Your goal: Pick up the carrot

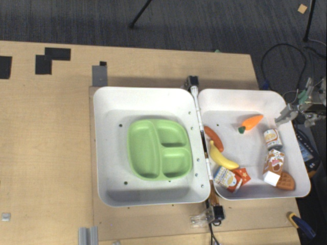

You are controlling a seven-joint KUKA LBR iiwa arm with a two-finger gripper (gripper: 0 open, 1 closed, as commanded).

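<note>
An orange carrot (pixel 251 122) with a green stem end lies in the right bin (pixel 232 103), near its back middle, tilted with the stem toward the lower left. My gripper (pixel 291 112) sits at the right edge of that bin, to the right of the carrot and apart from it. Nothing is visible between its fingers.
The right bin also holds a red sausage (pixel 213 138), a banana (pixel 223 159), a small carton (pixel 231 178), a can (pixel 271 137), a brown-and-white carton (pixel 274 167) and a waffle (pixel 287 181). The left bin (pixel 110 137) bears a green divided plate (pixel 159 148).
</note>
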